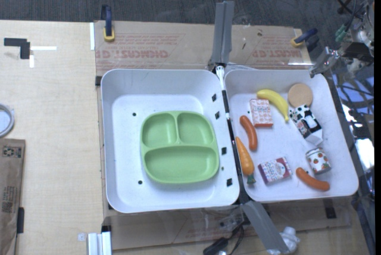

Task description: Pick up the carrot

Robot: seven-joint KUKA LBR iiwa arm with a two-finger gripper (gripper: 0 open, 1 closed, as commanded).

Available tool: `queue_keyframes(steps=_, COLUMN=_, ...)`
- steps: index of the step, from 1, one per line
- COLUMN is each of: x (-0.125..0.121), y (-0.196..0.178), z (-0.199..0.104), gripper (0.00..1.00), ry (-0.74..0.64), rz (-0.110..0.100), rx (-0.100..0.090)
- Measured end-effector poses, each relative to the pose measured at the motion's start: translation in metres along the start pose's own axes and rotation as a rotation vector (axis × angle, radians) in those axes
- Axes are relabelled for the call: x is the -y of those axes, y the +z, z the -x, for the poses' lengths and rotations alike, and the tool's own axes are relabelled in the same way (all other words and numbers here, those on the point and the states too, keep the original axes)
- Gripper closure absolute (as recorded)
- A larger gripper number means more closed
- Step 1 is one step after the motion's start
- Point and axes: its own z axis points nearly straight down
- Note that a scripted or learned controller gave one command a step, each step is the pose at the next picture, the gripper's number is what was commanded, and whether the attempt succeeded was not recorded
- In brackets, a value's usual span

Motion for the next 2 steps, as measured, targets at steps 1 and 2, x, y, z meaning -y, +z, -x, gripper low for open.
queue_keyframes(steps=1, x=-0.008, y=-0.054, z=-0.035, gripper=0.0, ry=-0.169, rz=0.001, rx=0.0)
queue_keyframes(steps=2, x=0.003, y=0.097, z=-0.112, gripper=0.0, ry=-0.421, rz=0.0, rx=-0.001)
